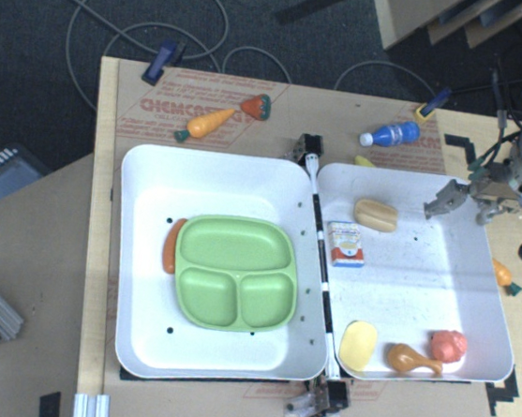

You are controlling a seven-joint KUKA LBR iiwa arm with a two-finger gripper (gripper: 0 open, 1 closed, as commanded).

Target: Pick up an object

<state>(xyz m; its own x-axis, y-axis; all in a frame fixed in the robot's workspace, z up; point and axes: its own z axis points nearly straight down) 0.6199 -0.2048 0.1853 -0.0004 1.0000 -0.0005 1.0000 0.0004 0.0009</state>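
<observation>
Camera view, looking down at a slant: I am seeing a tan cardboard-covered bench (254,108) printed with faded red lettering, standing on dark carpet (50,83) where thin grey cables (134,8) are looping. Two shallow white bins are lying side by side on the bench, meeting at a black central seam.

Left bin (149,199): a smooth green plastic divided tray (234,270) with three compartments is sitting near the middle; an orange sausage-shaped piece (172,244) is lying against its left edge.

Right bin (479,277): a tan bread-roll shape (375,214) is resting near the upper left; a small red-and-white carton (345,242) is lying just beside the seam; a pale yellow rounded piece (357,345), an orange-brown gourd-like shape (409,360) and a pink lumpy object (448,345) are lined up along the lower wall.

Outside the bins, a toy carrot (213,121), a blue-and-white bottle (391,134) and blue clips are lying on the cardboard.

Arm: I am watching the grey wrist reaching in from the right over the right bin's upper right corner. The gripper (469,202) is hanging with its two metal fingers (443,203) spread apart, gripping nothing, well apart from the bread-roll shape.
</observation>
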